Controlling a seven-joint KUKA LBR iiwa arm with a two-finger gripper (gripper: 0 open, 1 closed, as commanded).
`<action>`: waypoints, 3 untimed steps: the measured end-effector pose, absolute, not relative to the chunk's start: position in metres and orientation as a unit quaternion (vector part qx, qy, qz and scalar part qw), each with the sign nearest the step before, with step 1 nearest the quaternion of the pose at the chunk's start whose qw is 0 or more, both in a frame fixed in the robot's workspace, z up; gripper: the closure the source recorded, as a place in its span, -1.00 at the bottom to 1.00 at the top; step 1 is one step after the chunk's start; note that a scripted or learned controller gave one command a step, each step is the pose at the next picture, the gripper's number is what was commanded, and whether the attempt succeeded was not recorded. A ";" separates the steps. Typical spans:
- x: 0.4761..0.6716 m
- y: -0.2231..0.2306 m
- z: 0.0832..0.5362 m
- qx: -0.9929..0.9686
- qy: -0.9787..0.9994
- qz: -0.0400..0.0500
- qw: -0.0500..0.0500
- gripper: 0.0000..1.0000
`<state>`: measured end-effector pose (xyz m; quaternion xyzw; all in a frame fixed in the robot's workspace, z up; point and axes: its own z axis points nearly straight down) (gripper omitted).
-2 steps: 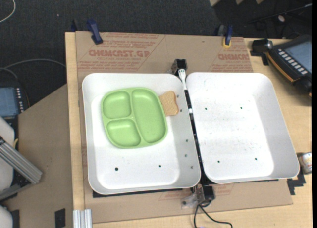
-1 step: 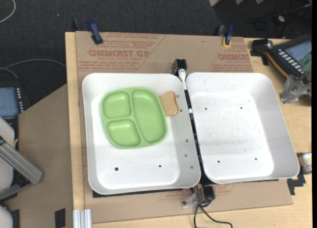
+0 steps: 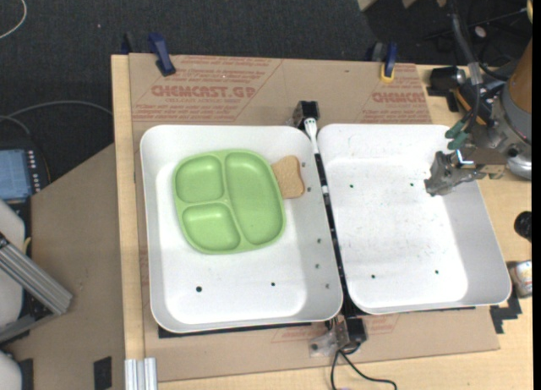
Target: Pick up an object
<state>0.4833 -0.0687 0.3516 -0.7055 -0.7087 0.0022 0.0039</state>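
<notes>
Two bins: shallow white plastic left bin (image 3: 169,236) and matching right bin (image 3: 406,244) sat side by side on the cardboard-topped bench (image 3: 211,79), long edges touching at the middle seam.
Candidates: light green three-compartment plastic plate (image 3: 228,200) and a small tan rounded block, sponge-like (image 3: 289,177), both in the left bin.
Plate pose: lay flat in the upper half of the left bin, compartments up and bare.
Block pose: lay just off the plate's upper right rim, touching or nearly so, between plate and seam wall; couldn't tell if it overlapped the rim.
End effector (image 3: 441,178): hung over the right bin near its upper right edge, well apart from both objects; nothing was visible in it. Open or closed: couldn't tell, the tip was too dark and small.
Arm: grey wrist (image 3: 507,139) came in from the right side, which explained the tool sitting on that edge of the bin.
Task state: judged not started; no object lifted, both candidates resting in the bin.
Likely target: block looked the easier pinch, small and chunky; the plate was wide and flat, so only its rim would offer a grip.
Risk: block crowded by plate rim and bin wall, so a descending finger could clip either one.
Clamps: blue clamp (image 3: 161,54) and another clamp (image 3: 388,63) pinned the board's far edge, presumably to stop it shifting.
</notes>
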 end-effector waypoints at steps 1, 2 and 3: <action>0.479 0.011 0.332 -0.704 -0.710 0.001 0.003 1.00; 0.480 0.081 0.404 -0.705 -0.710 -0.004 -0.003 1.00; 0.480 0.101 0.451 -0.706 -0.708 -0.003 -0.002 1.00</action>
